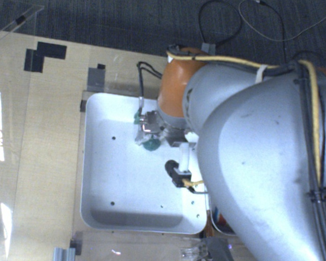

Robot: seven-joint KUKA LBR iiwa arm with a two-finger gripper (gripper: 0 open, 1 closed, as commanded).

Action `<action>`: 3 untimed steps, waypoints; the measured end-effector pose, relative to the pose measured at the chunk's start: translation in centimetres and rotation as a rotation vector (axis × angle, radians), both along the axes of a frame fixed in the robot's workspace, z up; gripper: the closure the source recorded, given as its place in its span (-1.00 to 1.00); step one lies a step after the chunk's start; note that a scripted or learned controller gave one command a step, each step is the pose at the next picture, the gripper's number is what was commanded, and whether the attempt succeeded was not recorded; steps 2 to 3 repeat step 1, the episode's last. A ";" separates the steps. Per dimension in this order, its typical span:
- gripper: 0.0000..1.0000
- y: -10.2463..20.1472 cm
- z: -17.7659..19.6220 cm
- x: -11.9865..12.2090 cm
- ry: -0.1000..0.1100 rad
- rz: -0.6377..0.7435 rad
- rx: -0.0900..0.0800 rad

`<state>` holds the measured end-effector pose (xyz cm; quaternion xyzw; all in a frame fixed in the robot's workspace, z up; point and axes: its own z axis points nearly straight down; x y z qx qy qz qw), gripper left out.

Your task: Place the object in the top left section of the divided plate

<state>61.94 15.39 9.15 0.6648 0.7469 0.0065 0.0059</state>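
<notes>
My gripper (146, 132) hangs over the upper middle of the left white bin (98, 166), below the orange wrist band. A small green object (150, 145) sits right at the gripper's tip, and another bit of green (136, 117) shows on its upper left side. Whether the object is gripped or only lies under the tip cannot be told from here. The big grey arm covers the right bin. Only a dark curved rim (218, 221) peeks out beneath the arm at the left bin's lower right corner.
The left bin's floor is bare white with a few small dark specks. Pale wooden bench (28, 142) lies to its left, with black markers (43, 53) at the back. Cables trail over dark carpet behind.
</notes>
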 end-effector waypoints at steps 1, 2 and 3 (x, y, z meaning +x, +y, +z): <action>1.00 7.5 5.3 3.7 0.011 0.046 -0.001; 1.00 7.5 5.3 3.7 0.011 0.046 -0.001; 1.00 7.5 5.3 3.7 0.011 0.046 -0.001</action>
